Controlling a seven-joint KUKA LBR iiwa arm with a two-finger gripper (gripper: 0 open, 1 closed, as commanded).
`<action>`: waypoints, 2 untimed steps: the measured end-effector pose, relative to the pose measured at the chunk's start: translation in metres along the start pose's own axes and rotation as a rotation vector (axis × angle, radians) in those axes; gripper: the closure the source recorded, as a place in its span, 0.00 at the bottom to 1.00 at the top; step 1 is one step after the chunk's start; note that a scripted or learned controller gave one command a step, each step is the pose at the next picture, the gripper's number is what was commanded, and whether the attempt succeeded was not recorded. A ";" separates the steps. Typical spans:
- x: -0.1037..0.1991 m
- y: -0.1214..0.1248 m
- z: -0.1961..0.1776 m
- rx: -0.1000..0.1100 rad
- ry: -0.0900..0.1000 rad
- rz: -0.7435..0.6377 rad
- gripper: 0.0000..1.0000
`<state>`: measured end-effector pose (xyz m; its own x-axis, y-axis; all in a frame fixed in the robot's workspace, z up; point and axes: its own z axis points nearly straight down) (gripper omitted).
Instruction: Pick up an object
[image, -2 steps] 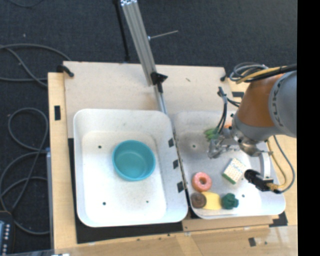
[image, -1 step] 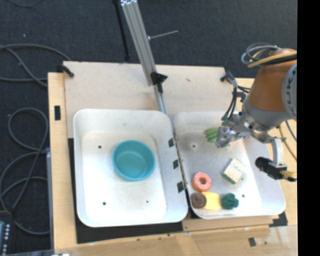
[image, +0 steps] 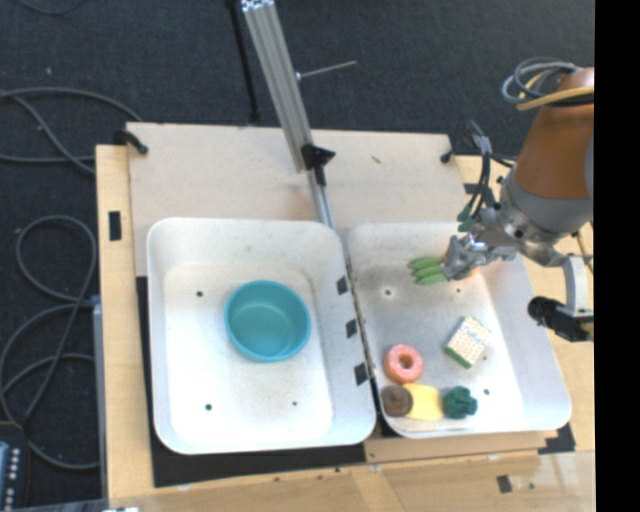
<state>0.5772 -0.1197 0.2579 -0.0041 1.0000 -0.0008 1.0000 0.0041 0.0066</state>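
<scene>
Nearest items, right bin (image: 530, 330), near edge: one brown doughnut-shaped piece (image: 397, 401), one yellow block (image: 425, 402) and one dark green lumpy piece (image: 459, 401), set in a row left to right, the first two touching.

Next back, same bin: one pink ring doughnut (image: 404, 363), just beyond the brown piece; one pale patterned block (image: 467, 342), tilted, to its right and apart from it.

Left bin (image: 180, 300): one teal bowl (image: 267, 319), upright, near the middle, well apart from all else.

Far part of right bin: one green elongated object (image: 428, 270), seemingly of two or three slim pods lying together. Long axis runs roughly left-right, slightly tilted. Its right end meets the gripper (image: 462, 258).

Gripper: low over the far part of the right bin, at the green object's right end. Whether the fingers stand apart or together, or grip the pods, cannot be told at this size; no hold is claimed.

Arm: grey with an orange band (image: 555, 140), entering from the right, wrist above the bin's far right corner.

Judgement: the green object is the likely target. It extends leftward from the gripper, so a sound grasp would probably need the fingers to close across its short width, not along its length, and further in from the tip.

Beyond the bins: bare bench board (image: 220, 170) and one slanted metal strut (image: 285, 85).
</scene>
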 end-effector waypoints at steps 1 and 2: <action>0.057 -0.005 0.006 0.006 0.001 -0.003 1.00; 0.100 -0.019 0.017 0.007 0.000 -0.001 1.00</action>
<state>0.5580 -0.0195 0.2411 -0.0051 1.0000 -0.0008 1.0000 0.0051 -0.0004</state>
